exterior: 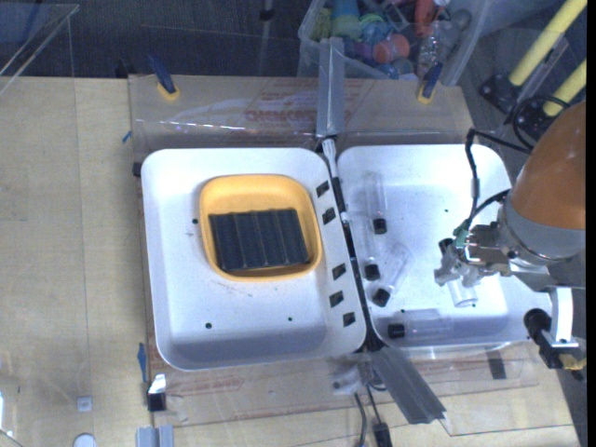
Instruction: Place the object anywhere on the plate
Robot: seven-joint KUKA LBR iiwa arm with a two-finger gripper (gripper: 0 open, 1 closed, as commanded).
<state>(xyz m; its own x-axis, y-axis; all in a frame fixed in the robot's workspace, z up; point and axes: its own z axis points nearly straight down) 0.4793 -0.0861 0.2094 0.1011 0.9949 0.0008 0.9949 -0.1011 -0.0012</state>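
Bench point(65, 250) carries two white bins side by side: left bin point(172, 277) holds the plate, right bin point(419, 170) sits just right of the plate's bin, sharing a wall. Arm point(559, 189) enters from the far side of the right bin, well right of the plate, grey with an orange band, bent downward so the wrist hangs over that bin's right half. Plate point(256, 192): yellow, rounded square, flat in the middle of the left bin. Dark ribbed slab point(259, 238) lies flat on the plate, covering most of its floor, ribs running front to back. Claw point(461, 273) is low over the right bin floor, well apart from plate and slab, with the shared wall between them. Cannot tell whether the claw is apart or together; too blurred. Clear plastic pieces point(396, 264) lie on the right bin floor between plate and claw, outlines faint.
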